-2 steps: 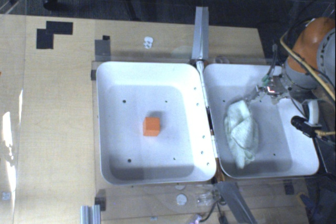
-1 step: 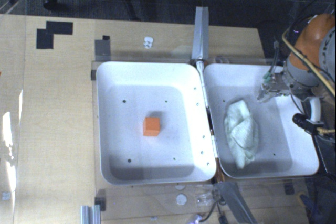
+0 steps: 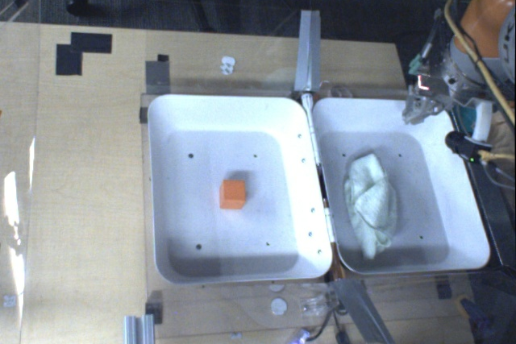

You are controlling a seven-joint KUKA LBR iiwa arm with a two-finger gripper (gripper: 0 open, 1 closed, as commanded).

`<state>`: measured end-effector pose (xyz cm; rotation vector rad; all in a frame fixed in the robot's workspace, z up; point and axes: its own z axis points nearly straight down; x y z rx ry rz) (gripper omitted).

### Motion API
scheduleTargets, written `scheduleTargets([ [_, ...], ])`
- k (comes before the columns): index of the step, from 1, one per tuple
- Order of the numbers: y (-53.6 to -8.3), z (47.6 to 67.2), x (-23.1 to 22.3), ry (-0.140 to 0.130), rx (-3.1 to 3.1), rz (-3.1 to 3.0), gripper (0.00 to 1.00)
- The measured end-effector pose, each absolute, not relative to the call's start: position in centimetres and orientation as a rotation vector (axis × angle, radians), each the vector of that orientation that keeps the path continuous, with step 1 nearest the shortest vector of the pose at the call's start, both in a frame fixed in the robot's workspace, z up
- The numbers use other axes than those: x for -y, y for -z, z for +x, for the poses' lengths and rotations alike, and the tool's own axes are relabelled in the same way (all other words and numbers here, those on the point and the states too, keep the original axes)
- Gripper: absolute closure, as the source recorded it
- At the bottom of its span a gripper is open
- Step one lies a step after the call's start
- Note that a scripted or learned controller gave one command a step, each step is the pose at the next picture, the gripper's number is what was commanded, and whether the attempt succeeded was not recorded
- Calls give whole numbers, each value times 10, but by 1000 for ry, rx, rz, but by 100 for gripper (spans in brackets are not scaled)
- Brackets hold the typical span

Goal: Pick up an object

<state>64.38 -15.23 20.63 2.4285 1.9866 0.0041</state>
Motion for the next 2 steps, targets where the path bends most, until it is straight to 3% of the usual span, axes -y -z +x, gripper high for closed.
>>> scheduleTargets([
  [1, -96, 630, 183, -6, -2110, 2320, 100],
  [2, -210, 647, 134, -6, -2038, 2384, 100],
])
